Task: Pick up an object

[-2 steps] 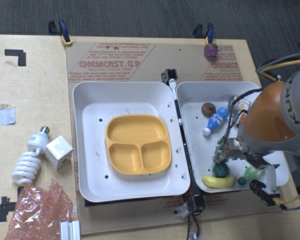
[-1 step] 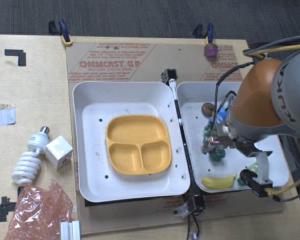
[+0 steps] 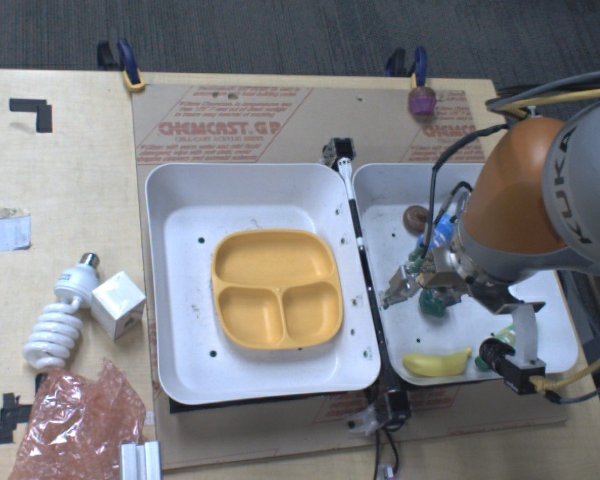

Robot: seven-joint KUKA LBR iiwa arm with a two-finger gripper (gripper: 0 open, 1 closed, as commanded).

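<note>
My gripper [image 3: 408,286] hung low in the right bin [image 3: 380,183]; I cannot tell how its fingers stood. Near it lay a small green object [image 3: 435,307], a smooth curved yellow banana [image 3: 437,364] and a round brown lump [image 3: 414,218]

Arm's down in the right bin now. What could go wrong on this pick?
The gripper sits low among small crowded things, near a green object and a brown one, so it may close on nothing or nudge them. It is also close to the divider between the bins and might clip it.
</note>
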